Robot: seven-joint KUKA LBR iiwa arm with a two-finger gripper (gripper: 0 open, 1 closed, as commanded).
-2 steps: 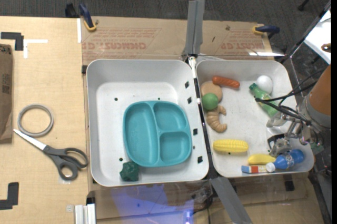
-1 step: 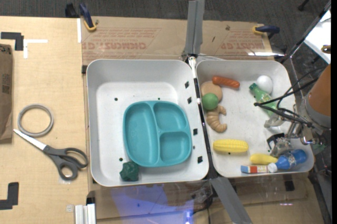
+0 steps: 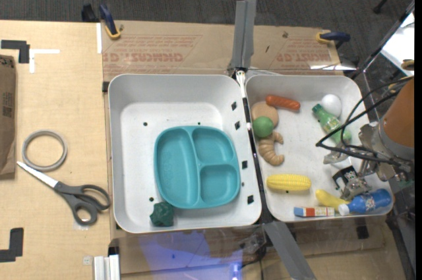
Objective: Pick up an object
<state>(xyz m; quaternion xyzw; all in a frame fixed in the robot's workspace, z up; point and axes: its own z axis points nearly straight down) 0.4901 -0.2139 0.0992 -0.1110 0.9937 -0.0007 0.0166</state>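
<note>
**Gripper low over the right bin's toys**

While scissors and a roll of tape lie on the bench at far left, the left bin holds a teal divided plate with a dark green lump at its near corner. Across the divider, the right bin carries a red sausage, a green ball, a corn cob, a green bottle and a blue bottle. At far right the gripper sits just above the blue bottle; whether its fingers are open or closed cannot be told.
</note>
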